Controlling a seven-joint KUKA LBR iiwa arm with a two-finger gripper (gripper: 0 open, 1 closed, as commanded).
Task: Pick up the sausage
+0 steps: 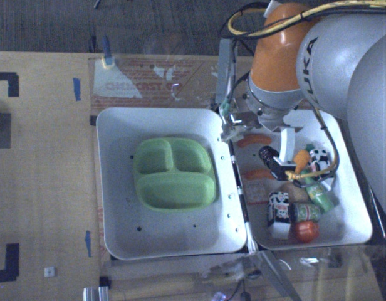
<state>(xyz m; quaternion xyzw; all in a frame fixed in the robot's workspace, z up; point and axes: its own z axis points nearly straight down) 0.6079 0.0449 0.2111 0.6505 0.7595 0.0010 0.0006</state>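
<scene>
The sausage (250, 141), a short reddish-orange link, lies in the far left part of the right bin (359, 221). My gripper (232, 129) hangs low over that bin's far left corner, just left of the sausage and close to the wall between the bins. The wrist hides the gripper's tips, and nothing shows held in it. A second flat reddish piece (258, 174) lies nearer the front along the same wall.
The right bin also holds an orange carrot (301, 160), a cow-patterned toy (319, 158), a green bottle (321, 197), a cow-patterned carton (279, 207), a dark bottle (304, 212) and a red tomato (306, 231). A green divided plate (174, 172) lies in the left bin (111, 168).
</scene>
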